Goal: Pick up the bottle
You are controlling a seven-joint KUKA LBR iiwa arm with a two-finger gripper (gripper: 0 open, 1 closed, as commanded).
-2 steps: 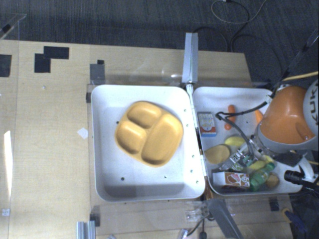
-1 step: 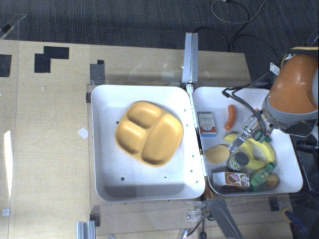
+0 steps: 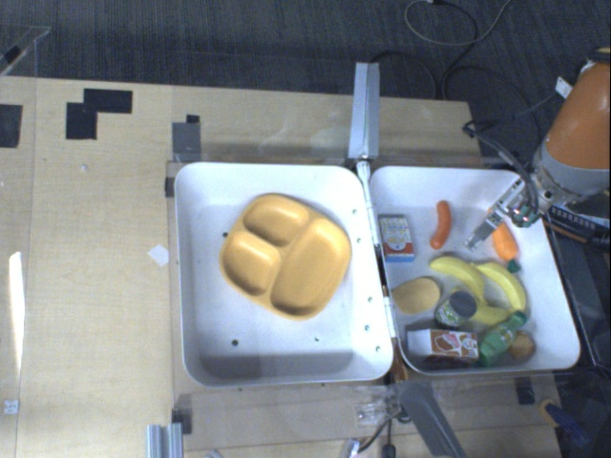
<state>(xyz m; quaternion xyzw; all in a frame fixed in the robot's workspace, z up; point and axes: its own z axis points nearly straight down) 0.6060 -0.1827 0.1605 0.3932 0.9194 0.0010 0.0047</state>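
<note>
a: where was the bottle (image 3: 500, 339)?

b: the green bottle lay on its side in the near right corner of the right bin (image 3: 563, 289), its cap pointing up toward the bananas (image 3: 482, 282). it touched or nearly touched the lower banana, with a small dark box (image 3: 442, 343) just to its left and a brownish round thing (image 3: 521, 347) beside it on the right.

a: and the end effector (image 3: 484, 227)?

b: it hung over the upper right part of the right bin, well apart from the bottle. its fingers looked slightly parted, with nothing between them. the tips pointed down and left, between the sausage (image 3: 440, 224) and a carrot (image 3: 505, 243) just beside it.

a: what else sat in that bin?

b: a small carton (image 3: 396, 237) against the left wall, a tan round item (image 3: 416, 295) below it, and a dark round can (image 3: 457, 307) between that and the bananas.

a: and the left bin (image 3: 205, 337)?

b: it held a yellow divided tray (image 3: 285, 254), turned at an angle, near the middle. both bins sat side by side on the pale wooden tabletop (image 3: 86, 256).
</note>
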